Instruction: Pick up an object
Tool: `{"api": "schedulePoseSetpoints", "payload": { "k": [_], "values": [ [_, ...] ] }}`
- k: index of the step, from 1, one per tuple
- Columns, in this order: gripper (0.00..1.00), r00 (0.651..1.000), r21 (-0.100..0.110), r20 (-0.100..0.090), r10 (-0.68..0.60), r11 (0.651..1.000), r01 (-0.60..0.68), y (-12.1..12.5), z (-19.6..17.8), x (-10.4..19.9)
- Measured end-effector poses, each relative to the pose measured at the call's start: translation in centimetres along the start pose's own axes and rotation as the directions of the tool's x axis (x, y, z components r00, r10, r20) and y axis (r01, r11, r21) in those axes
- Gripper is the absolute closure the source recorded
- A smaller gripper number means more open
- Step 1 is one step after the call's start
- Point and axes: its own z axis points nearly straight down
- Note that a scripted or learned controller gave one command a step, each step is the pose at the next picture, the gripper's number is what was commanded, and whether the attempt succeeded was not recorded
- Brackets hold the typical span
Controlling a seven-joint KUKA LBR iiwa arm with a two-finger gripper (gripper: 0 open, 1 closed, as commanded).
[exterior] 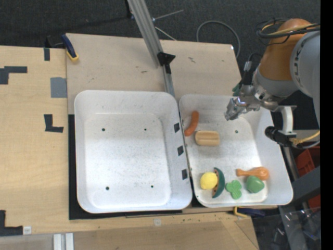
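The right bin (270,155) holds several toy foods. An orange sausage (191,123) lies near its left wall, with a tan bread roll (207,138) just below it. Along the front lie a yellow lemon (208,180), a dark green curved piece (218,183), a green leafy piece (234,188), a green pepper (254,184) and an orange carrot-like piece (253,173). My gripper (233,111) hangs over the bin's upper right part, to the right of the sausage and roll. I see nothing between its fingers.
The left bin (125,150) sits beside the right one. A slanted metal rail (148,33) crosses the bench at the back. Cables (216,33) lie behind the right bin. The arm's grey body and orange band (283,51) fill the upper right.
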Motion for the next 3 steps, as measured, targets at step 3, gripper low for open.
{"api": "schedulePoseSetpoints", "payload": {
  "k": [3],
  "values": [
    [1.00,1.000,0.005,-0.003,-0.006,1.000,0.006,-1.1,-5.1,11.9]
  ]
}}
